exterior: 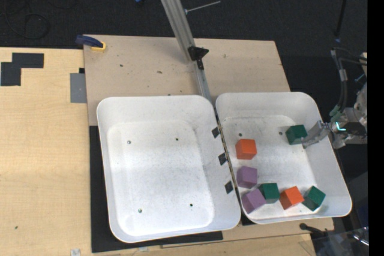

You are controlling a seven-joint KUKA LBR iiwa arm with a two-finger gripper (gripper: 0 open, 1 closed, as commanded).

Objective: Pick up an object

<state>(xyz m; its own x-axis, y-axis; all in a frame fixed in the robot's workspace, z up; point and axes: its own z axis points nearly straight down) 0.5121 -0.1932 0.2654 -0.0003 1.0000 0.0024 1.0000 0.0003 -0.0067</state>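
We find the claw (312, 136) reaching in over the right rim of the right bin (264, 104), its tip right against the green block (296, 133) that sits near that rim; whether it is released, clenched or grasping that block we cannot tell, since the view is too coarse there. From there we go down in size. The desk (180, 66) carries both bins side by side, and a slanted aluminium rail (177, 12) rises from its middle toward the top of the view. The left bin (156, 106) lies beside the right one, their rims touching along the centre. All the blocks are in the right bin, which we judge is the source for picking: an orange block (246, 148) near its middle, a purple block (247, 176) just below it, then a close row along the lower edge: a second purple block (254, 199), a small green block (270, 191), a second orange block (291, 196) and a corner green block (314, 197). We judge the green block by the claw to be the intended target, as it stands apart from the others.
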